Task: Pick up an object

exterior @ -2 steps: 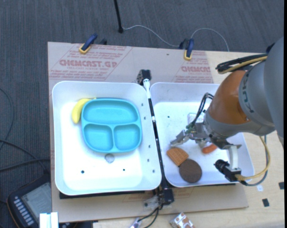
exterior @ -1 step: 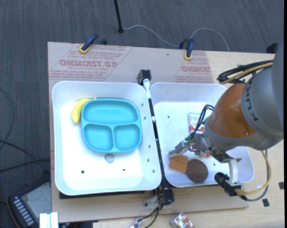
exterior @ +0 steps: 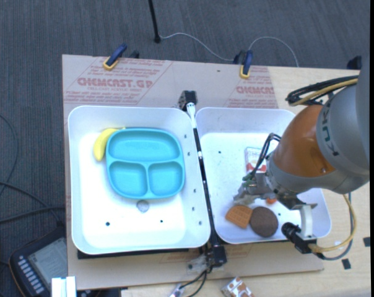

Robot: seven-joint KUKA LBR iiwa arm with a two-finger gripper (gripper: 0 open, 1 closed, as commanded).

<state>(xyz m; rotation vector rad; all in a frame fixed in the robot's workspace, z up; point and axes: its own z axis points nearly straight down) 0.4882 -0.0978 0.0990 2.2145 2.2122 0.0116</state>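
Objects for picking lie mostly in the right bin (exterior: pixel 224 166), and we read the arm's (exterior: pixel 323 147) posture as aimed at them. Starting with the biggest thing, the grey arm with its orange band bends in from the right and covers much of that bin, its wrist turned down toward the bin's near side.

The left bin (exterior: pixel 82 184) comes next. It carries a blue divided tray (exterior: pixel 145 163), three compartments, flat near the bin's middle. A yellow banana (exterior: pixel 101 142) curls against the tray's far left edge, touching or nearly so. A small grey piece (exterior: pixel 142 206) sits just in front of the tray.

In the right bin, near the front wall, a dark brown rounded object (exterior: pixel 264 221) sits beside a tan waffle-like piece (exterior: pixel 239 215); the two look to be touching. A white packet with red print (exterior: pixel 255 158) lies farther back, partly under the arm.

The gripper (exterior: pixel 254 189) hangs low, just behind the waffle-like piece and the brown object. Whether its jaws stand apart or together we cannot tell, since the wrist hides them from above, and we see nothing held.

We judge the low, close placement as an approach on the front pair. Their closeness to each other and to the wall could spoil a clean grasp.
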